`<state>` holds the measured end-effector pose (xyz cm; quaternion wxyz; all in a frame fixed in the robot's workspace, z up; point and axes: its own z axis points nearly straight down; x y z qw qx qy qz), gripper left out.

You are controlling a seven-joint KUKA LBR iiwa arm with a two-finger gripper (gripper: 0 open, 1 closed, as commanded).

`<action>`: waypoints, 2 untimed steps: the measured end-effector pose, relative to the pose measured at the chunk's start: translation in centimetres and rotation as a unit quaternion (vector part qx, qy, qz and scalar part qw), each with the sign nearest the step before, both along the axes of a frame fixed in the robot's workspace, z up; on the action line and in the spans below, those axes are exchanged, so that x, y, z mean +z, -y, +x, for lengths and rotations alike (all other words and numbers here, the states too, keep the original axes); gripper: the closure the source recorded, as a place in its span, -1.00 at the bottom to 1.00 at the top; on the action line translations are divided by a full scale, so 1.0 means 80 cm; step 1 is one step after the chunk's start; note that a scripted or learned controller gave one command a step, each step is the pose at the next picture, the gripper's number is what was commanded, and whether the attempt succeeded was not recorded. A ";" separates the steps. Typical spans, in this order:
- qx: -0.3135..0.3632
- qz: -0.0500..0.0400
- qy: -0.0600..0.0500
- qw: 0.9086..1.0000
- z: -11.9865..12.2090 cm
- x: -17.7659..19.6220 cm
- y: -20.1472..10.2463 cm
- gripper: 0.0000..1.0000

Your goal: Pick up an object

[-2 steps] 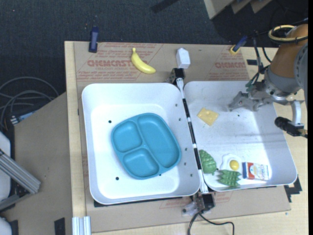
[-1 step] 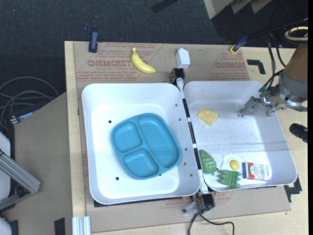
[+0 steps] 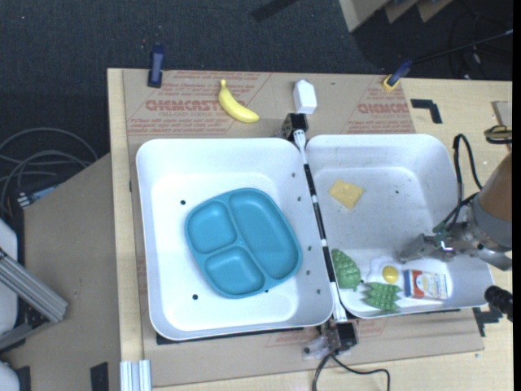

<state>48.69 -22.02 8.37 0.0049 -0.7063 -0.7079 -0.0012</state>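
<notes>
Carton (image 3: 426, 284), flat, white, printed red and blue, lying in right bin (image 3: 383, 157) near its front rim, beside small yellow ball (image 3: 390, 274) and bumpy green leafy pieces (image 3: 345, 269). Metallic jaws (image 3: 422, 248) just above carton, parted slightly, gripping nothing. Glossy blue three-compartment tray (image 3: 242, 241) in left bin (image 3: 163, 186).

blue divided plate (image 3: 242, 241) | white bins (image 3: 163, 165) | yellow banana (image 3: 235, 104) | yellow wedge (image 3: 346, 194) | green toys (image 3: 345, 269)

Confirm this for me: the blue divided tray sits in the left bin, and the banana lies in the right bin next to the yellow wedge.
Not quite. The blue divided tray does sit in the left bin, but the banana lies outside both bins, on the cardboard behind the left one. The camera view shows the yellow wedge in the right bin.
</notes>
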 end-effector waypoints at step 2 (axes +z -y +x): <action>-0.001 -0.005 0.003 1.000 0.176 0.002 -0.020 -1.00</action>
